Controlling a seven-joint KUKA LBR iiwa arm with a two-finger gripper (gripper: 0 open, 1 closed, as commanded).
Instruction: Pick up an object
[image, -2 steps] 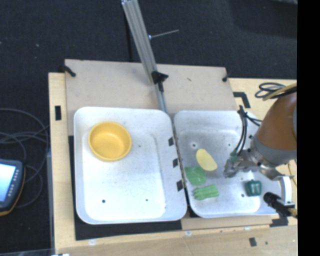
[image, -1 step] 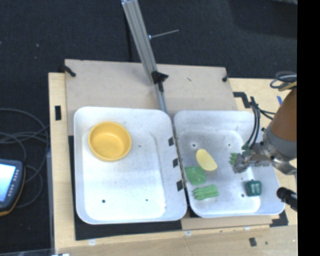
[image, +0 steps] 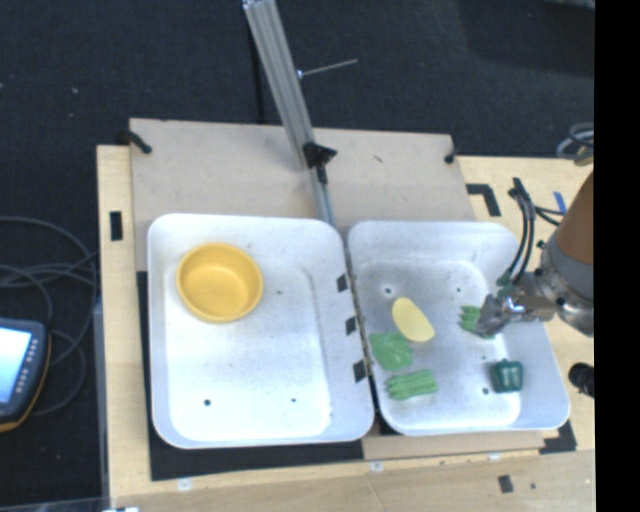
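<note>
My gripper (image: 490, 318) hangs low over the right side of the right bin (image: 430, 245), right beside a small green piece (image: 469, 320) that touches its left edge. Whether that piece sits between the fingers is hidden. A pale yellow oval object (image: 412, 320) lies near the bin's middle. Below it are a light green lump (image: 390, 350) and a ribbed green object (image: 411, 384). A dark green block (image: 506, 376) rests near the bin's lower right corner.
A yellow bowl (image: 220, 282) stands in the upper left of the left bin (image: 250, 400). A slanted metal rail (image: 290, 95) runs down to the gap between the bins. Cables trail above my wrist at the right.
</note>
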